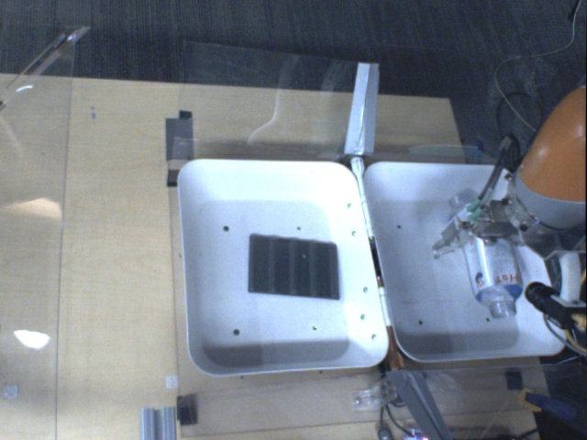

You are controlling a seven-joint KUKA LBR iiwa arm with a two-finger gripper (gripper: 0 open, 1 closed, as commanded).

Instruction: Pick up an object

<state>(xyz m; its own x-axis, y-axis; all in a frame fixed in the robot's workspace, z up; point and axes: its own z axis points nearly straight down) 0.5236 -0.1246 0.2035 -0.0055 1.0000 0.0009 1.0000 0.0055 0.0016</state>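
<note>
A dark ribbed rectangular pad (pixel 293 266) lies flat in the middle of the left bin (pixel 211 200). A clear plastic bottle (pixel 492 278) with a blue cap lies on its side in the right bin (pixel 413 310), cap toward the front edge. My gripper (pixel 461 226) hangs over the right bin at the bottle's far end, reaching in from the right under the orange band (pixel 559 149). Whether it touches the bottle cannot be made out.
A metal post (pixel 361 108) rises behind the seam between the two bins. Cables (pixel 550 305) trail at the right bin's right edge. Clear panels cover the bench to the left and behind.
</note>
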